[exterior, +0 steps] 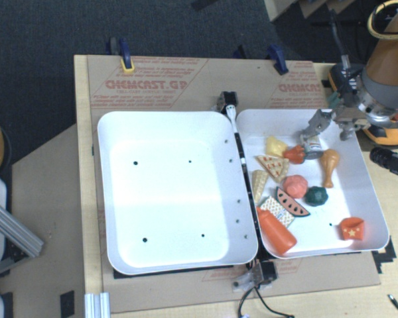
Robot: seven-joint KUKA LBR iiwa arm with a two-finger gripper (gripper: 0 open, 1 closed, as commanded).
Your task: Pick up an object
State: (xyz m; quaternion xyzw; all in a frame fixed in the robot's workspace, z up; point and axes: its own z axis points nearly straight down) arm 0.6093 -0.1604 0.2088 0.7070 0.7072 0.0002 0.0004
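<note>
Toy food fills the right bin [375, 197], and the piece your tool [310, 140] hangs over is the small red tomato [294, 155], near the bin's far end, just beside the yellow chunk [276, 145] and the pizza wedge [272, 166]. You cannot tell from this view whether the tool is released or clenched; nothing is visibly held by it. To do this step well, centre over the tomato before you descend, because the yellow chunk and the wedge crowd its left side and a stray finger would likely push them rather than grip. Come down straight, let the tool reach low around the tomato's widest part, then close gently: a round, smooth piece will probably squirt sideways if pinched high. The drumstick [329, 166] lies to the right, a little apart, so that side looks freer for approach. Lift slowly and check the tomato rises with you. The left bin [106, 177] holds nothing to aim for.
</note>
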